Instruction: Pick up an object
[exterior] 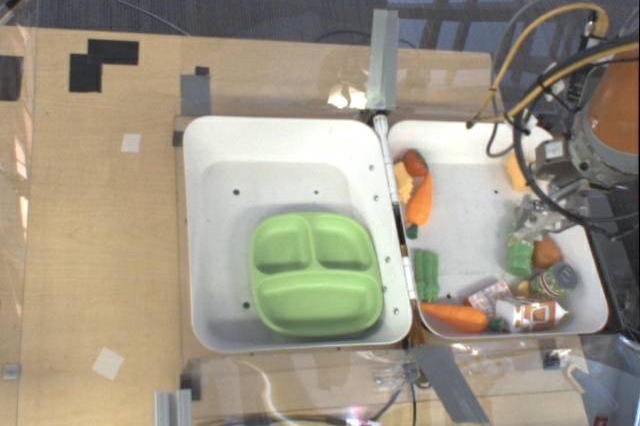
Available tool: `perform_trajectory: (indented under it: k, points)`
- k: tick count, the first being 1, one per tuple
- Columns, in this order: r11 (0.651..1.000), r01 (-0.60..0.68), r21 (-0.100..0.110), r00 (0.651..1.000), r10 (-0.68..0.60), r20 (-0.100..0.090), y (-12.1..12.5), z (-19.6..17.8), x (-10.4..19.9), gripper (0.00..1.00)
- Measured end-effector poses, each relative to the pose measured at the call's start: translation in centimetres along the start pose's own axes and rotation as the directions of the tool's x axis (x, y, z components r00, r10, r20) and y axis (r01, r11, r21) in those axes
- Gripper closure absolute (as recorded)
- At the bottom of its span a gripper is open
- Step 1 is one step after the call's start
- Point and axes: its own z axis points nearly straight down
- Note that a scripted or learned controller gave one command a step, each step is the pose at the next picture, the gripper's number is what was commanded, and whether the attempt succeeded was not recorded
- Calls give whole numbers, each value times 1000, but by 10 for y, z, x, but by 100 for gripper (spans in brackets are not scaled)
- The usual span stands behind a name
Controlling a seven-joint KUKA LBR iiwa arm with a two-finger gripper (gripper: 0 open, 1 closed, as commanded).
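The right bin (460, 214) holds several small items. By its left wall lie an orange carrot (420, 199), a red piece (413, 162) and a green block (426, 274). Along the front lie a second carrot (455, 316), a white and orange carton (530, 314) and a small can (555, 282). My gripper (535, 222) hangs low over the bin's right side, just above a green toy (518, 259) and a brown ball (546, 252). Its tip is tangled visually with the wrist hardware.
The left bin (220, 164) holds a green divided plate (315, 272) toward its front. Yellow and black cables (530, 44) loop above the arm at the right. A metal post (383, 64) stands behind the wall between the two bins.
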Motion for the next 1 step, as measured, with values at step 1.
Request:
perform_trajectory:
  k: [1]
  points:
    - [990, -141, -1, 990, 141, 2, 13, -25, -89, 100]
